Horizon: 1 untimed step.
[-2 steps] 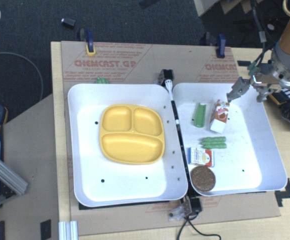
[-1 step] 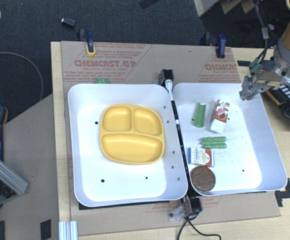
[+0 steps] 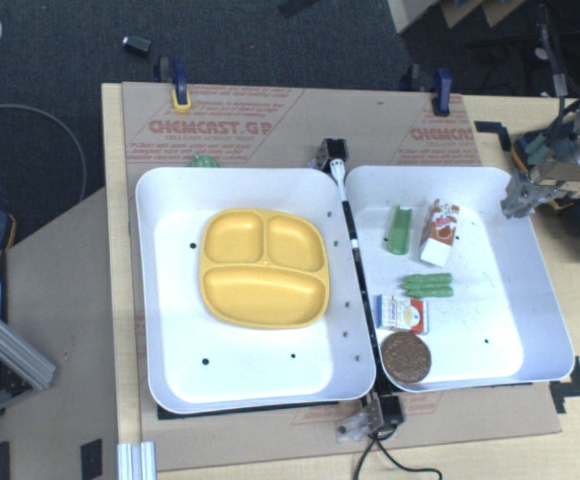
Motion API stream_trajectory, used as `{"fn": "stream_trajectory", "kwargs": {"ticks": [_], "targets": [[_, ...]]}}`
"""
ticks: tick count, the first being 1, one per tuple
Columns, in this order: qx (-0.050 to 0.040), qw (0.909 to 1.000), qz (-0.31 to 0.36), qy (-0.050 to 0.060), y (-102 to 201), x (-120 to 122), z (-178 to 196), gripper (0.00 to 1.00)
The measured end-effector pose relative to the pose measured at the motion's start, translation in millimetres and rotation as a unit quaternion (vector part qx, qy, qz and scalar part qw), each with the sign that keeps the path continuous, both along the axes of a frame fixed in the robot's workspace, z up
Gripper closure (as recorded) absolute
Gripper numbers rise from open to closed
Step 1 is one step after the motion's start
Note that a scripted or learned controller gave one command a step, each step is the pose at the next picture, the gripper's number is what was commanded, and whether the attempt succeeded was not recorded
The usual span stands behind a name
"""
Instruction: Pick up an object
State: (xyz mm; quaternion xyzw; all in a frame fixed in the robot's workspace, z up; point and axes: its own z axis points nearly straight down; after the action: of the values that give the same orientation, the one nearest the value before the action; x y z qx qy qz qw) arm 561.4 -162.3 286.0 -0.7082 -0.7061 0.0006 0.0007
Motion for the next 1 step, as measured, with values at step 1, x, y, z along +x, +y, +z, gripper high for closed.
{"fn": "stream_trajectory", "kwargs": {"ticks": [1], "targets": [[0.0030,1.0000,0.008,0.002,129.1,-39.2,-8.9,1.00]]}}
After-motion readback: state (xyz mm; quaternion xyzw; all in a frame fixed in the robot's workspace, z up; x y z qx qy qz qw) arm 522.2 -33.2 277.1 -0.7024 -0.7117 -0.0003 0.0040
